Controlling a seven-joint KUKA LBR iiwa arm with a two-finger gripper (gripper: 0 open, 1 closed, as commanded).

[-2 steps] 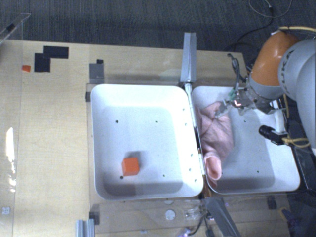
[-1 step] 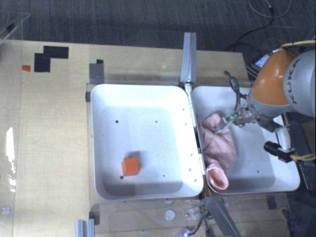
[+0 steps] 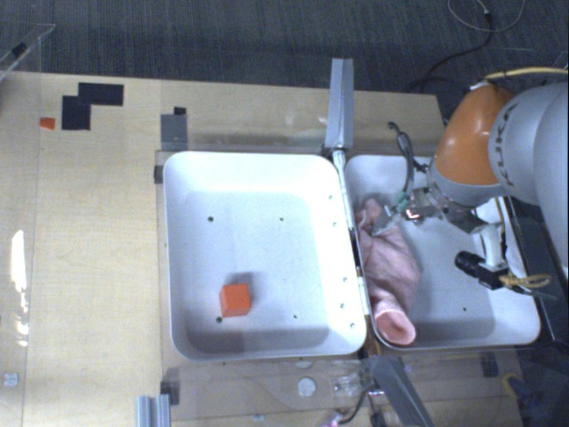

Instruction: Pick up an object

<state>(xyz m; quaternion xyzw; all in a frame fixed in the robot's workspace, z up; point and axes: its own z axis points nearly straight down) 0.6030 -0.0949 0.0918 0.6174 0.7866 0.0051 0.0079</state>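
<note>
An orange block lies in the left bin, toward its front left. A pink soft object, limp like cloth or a sock, lies along the left wall of the right bin, reaching down to the front edge. My gripper hangs low over the upper end of the pink object, right at its folded top. The wrist hides the fingertips, so contact with the pink object is unclear.
A grey metal divider post stands behind the seam between the two bins. The arm's orange band and grey body cover the back right of the right bin. Black cables trail near the right bin's right side.
</note>
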